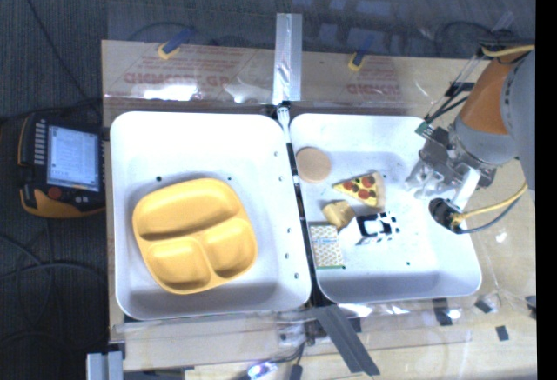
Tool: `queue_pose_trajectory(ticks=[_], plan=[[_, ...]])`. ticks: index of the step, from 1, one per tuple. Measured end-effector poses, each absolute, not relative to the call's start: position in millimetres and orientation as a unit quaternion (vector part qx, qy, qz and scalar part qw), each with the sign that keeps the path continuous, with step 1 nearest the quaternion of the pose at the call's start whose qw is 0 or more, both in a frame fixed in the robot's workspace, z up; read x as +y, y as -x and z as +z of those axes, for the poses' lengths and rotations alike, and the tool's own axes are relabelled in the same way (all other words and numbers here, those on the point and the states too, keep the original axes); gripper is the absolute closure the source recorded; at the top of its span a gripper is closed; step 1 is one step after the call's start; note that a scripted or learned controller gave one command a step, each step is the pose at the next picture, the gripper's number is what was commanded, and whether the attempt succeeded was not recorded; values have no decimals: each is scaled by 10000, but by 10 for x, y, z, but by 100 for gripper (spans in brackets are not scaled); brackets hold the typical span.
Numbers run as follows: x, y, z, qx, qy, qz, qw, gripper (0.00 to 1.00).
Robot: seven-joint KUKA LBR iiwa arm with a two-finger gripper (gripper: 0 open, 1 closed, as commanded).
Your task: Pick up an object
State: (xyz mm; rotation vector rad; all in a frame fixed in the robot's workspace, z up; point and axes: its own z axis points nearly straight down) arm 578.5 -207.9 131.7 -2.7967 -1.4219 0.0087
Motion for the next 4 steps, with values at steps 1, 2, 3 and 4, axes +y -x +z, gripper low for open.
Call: queue_pose_trajectory(ticks=[1,2,3,4], plan=[[-2104,-5546,988,-3242,9460,31,33,100],[-2015,-6573,965,-6495,7603,27,1,100],[-1649,-5719,1050,-5966,8025,28,22,100],[-1216,-5374,924,-5762,8172,-50,-90,100]])
